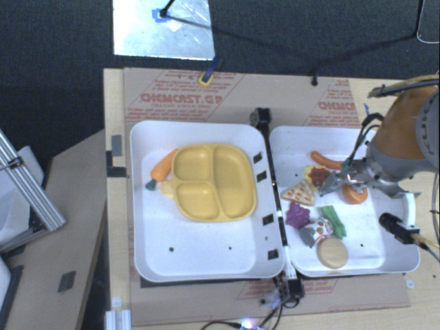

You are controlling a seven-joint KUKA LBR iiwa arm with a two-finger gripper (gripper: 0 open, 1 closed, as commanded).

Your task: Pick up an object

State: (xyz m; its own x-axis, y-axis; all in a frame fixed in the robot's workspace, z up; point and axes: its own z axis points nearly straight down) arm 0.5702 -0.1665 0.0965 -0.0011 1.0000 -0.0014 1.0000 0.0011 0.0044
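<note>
The right bin [368,253] holds several toy foods: an orange sausage [326,160], a pizza slice [299,193], a dark red piece [317,176], an orange round piece [355,196], a purple bunch [298,216], a green piece [334,221], a small can [313,233] and a beige disc [333,253]. My gripper [338,182] hangs low over this bin, between the dark red piece and the orange round piece. The grey wrist [395,160] hides how it stands and whether it touches either one.
In the left bin [155,253] lies a yellow divided plate [210,182] with a toy carrot [162,166] at its left rim. A black ridge [269,177] separates the bins. A black part [397,227] juts over the right bin's right side.
</note>
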